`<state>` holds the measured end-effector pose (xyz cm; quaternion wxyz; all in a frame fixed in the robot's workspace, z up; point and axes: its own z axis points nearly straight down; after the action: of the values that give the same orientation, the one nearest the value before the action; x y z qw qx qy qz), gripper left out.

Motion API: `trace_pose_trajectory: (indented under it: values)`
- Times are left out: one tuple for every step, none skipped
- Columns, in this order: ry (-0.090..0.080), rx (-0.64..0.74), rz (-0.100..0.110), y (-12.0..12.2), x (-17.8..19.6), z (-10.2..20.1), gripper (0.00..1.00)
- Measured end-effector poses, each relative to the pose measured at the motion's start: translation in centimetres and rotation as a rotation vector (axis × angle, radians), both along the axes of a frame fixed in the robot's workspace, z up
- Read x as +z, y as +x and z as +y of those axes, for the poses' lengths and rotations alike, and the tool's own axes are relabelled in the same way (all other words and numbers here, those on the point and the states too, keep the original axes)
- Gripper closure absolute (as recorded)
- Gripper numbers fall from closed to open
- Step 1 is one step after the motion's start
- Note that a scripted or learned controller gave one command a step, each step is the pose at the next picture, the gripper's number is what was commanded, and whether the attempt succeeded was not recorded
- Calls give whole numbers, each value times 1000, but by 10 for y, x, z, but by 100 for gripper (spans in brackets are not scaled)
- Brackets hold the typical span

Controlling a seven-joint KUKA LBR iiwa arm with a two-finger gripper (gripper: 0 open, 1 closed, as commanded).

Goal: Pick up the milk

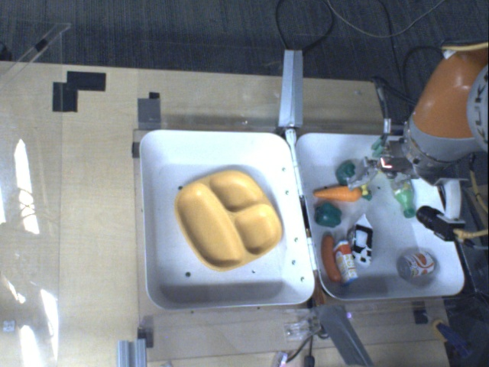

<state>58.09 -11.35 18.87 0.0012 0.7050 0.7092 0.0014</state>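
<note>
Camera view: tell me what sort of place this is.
Most likely a robotics lab bench rigged for pick-and-place trials. Two white bins, the left bin and the right bin, sit in a metal frame on a wooden bench, toy groceries such as a carrot fill the right one, and loose cables trail behind.

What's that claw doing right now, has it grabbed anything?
Gripper: cannot be told. It hangs over the right bin, apart from the milk.

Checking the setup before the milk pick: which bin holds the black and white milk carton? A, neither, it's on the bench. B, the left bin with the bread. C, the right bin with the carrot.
C: the milk carton lies in the right bin, below the carrot.
</note>
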Motion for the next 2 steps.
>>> trace_pose_trajectory:
  values:
    - [1, -196, -6, -48, -100, -4, 0]
    - [1, -196, -6, -48, -100, -4, 0]
